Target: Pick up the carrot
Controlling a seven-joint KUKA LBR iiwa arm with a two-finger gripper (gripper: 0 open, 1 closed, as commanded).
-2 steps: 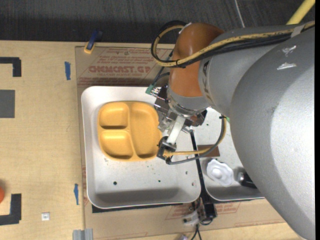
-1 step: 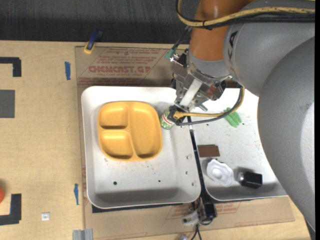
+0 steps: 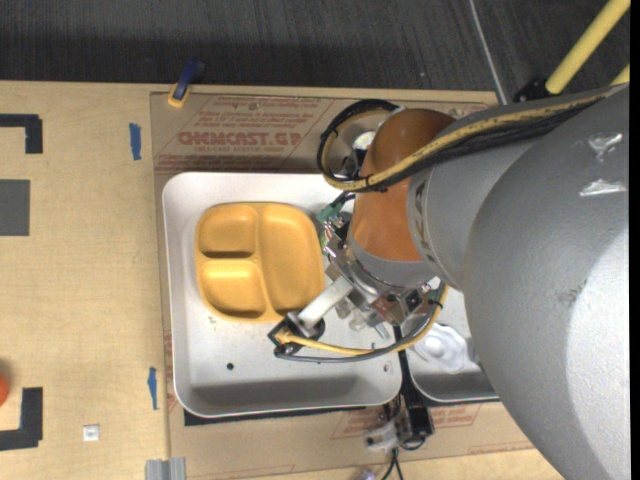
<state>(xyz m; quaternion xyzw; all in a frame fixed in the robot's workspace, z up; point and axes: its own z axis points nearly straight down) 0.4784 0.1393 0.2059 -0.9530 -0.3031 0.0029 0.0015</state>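
Gripper [image 3: 352, 303] hangs low in the shallow white left bin [image 3: 190, 368], beside a yellow divided plastic plate [image 3: 255, 258]; open or closed, cannot tell. Carrot seemingly not yet lifted.

**Robotics laboratory test bench.** A grey arm [image 3: 540, 268] with an orange band and loose cabling hangs over a shallow white bin [image 3: 190, 368]. The bin sits on a sheet of printed cardboard [image 3: 240, 133], which lies on a pale wooden bench [image 3: 80, 298]. Left of the bin, blue tape strips [image 3: 135, 140] and black tape marks [image 3: 25, 133] are stuck to the bench. Beyond the bin's far side lies dark carpet [image 3: 250, 18].
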